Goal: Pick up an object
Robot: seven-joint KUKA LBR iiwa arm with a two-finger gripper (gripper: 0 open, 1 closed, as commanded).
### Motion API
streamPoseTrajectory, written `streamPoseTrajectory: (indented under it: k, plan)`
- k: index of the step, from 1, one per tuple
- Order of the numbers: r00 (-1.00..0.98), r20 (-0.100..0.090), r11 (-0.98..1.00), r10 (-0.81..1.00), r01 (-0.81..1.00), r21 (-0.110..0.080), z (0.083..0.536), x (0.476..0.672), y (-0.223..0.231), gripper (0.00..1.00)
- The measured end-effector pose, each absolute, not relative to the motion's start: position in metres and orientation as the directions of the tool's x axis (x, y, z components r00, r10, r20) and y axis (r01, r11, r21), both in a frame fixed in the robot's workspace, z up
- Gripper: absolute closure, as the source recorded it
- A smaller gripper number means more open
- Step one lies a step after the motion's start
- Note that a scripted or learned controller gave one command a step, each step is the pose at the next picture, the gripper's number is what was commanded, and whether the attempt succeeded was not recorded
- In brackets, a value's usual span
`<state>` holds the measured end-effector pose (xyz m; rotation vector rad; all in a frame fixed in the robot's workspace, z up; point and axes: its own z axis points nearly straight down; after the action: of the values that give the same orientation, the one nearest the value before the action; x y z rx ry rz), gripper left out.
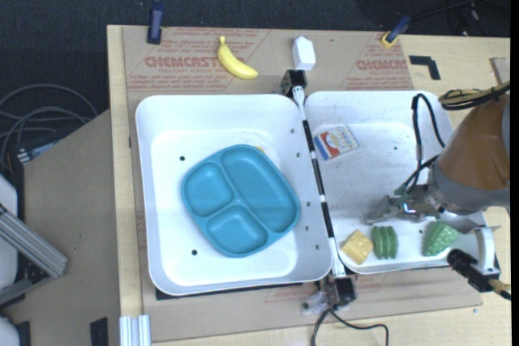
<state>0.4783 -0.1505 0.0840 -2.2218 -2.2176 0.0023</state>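
Observation:
In the right bin (381, 113) lie a small white packet with red and blue print (335, 141) near the back left, a yellow block (355, 247) and a dark green pepper-like piece (384, 241) at the front, and a light green bumpy piece (440, 239) at the front right. My gripper (391, 209) hangs low over the bin's right half, just behind the two green pieces and above the dark green one. The grey arm with its orange band (478, 154) covers the bin's right side. I see nothing held.
The left bin (162, 126) holds a blue divided plate (238, 198). On the bench behind the bins lie a yellow banana (235, 61) and a small white object (304, 53). A black cable (420, 134) loops over the right bin.

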Motion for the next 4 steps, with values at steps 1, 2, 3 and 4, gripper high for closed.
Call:
streamPoseTrajectory:
  k: [1, 2, 3, 4]
  plan:
    - [-0.001, -0.001, 0.001, 1.000, 1.000, 0.002, 0.136, 0.480, -0.129, 0.00]
    - [-0.001, 0.001, 0.001, 1.000, 1.000, -0.002, 0.130, 0.479, -0.106, 0.00]
    - [0.002, 0.000, -0.002, 1.000, 1.000, -0.003, 0.100, 0.478, -0.149, 0.00]
    - [-0.001, -0.001, 0.001, 1.000, 1.000, 0.001, 0.134, 0.479, -0.127, 0.00]
